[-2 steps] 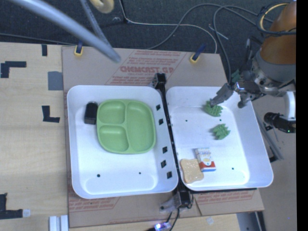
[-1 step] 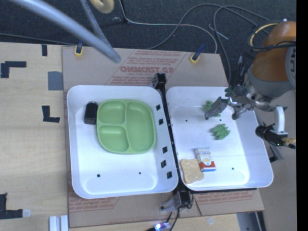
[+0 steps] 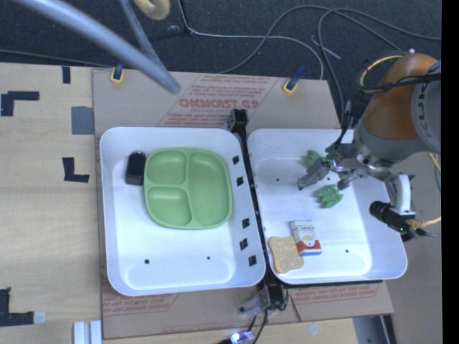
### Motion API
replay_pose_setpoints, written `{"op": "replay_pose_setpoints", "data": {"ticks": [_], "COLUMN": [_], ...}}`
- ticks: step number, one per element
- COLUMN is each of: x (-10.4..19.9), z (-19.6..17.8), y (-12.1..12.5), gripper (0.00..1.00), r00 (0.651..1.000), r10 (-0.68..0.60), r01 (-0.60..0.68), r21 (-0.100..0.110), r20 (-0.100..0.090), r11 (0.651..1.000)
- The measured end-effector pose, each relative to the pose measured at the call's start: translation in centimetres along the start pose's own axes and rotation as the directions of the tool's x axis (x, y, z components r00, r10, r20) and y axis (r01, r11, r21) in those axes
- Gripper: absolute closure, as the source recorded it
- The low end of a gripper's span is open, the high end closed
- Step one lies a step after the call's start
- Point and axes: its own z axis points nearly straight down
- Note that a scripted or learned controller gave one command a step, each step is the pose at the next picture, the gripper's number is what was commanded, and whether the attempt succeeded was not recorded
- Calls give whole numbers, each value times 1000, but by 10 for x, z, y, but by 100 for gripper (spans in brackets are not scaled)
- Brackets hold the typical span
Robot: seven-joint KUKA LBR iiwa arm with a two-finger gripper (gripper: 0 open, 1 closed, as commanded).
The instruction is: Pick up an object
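Left bin holds a green tray and black block. In the right bin, the gripper hovers with fingers spread, empty, between two green pieces; the lower piece, long axis roughly left-right, sits just beside one finger. Closing now could nudge it away or catch nothing.

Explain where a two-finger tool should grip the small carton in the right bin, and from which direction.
Probably from straight above. The small carton lies flat, apart from the toast slice, so close the fingers across its two long sides, the narrower span. Bare bin floor flanks its right side.
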Motion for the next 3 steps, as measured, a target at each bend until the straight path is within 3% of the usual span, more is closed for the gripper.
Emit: {"op": "replay_pose_setpoints", "data": {"ticks": [1,2,3], "x": [2,2,2], "z": [64,51,8], "y": [2,3,5], "gripper": [0,100,100], "r00": [1000,1000,1000], "r10": [-1,-3,0], "r01": [1,3,0], "r21": [1,-2,-9], "r20": [0,0,0], "r11": [1000,1000,1000]}}
